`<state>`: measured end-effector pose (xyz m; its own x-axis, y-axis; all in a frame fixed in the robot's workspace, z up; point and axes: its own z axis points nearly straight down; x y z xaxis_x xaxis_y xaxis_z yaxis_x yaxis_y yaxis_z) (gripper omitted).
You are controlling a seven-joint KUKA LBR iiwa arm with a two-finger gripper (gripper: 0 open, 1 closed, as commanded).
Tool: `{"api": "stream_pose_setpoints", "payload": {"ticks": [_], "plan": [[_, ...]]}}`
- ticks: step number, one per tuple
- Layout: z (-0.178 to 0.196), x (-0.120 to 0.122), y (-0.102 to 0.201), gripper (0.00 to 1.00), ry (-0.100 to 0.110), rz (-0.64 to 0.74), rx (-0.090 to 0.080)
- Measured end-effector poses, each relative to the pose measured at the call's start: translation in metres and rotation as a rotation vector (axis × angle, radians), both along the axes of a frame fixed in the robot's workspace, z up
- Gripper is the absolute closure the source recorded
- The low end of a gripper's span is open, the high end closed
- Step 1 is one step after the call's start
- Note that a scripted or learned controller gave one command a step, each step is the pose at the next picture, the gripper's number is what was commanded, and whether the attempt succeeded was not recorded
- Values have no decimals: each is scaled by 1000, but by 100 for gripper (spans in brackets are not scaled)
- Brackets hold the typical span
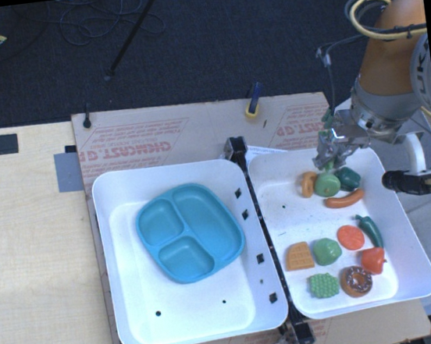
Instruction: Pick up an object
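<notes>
My gripper [330, 156] hangs over the far part of the right bin [416, 259], just above a cluster of toy foods. Directly below it lies a round light-green fruit [327, 185]. That fruit has a small orange piece [306, 184] on its left and a dark green piece [349, 178] on its right. An orange sausage-shaped toy [344, 201] lies just in front of them. Nothing is visibly lifted off the bin floor.
Nearer in the right bin are a red tomato [350, 237], a green pepper [370, 229], a waffle [298, 256], a green leafy piece [327, 251], a donut [357, 281] and more. The left bin [129, 296] holds a blue divided plate [188, 231].
</notes>
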<state>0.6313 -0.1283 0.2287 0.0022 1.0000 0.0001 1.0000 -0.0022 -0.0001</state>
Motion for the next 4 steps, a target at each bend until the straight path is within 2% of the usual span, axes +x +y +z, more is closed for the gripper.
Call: {"api": "stream_pose_setpoints", "payload": {"ticks": [1, 2, 3, 4], "plan": [[9, -33, 38, 100, 4, 5, 2], [0, -72, 74, 100, 7, 5, 2], [-11, -98, 114, 100, 7, 5, 2], [-7, -109, 146, 100, 6, 5, 2]]}}
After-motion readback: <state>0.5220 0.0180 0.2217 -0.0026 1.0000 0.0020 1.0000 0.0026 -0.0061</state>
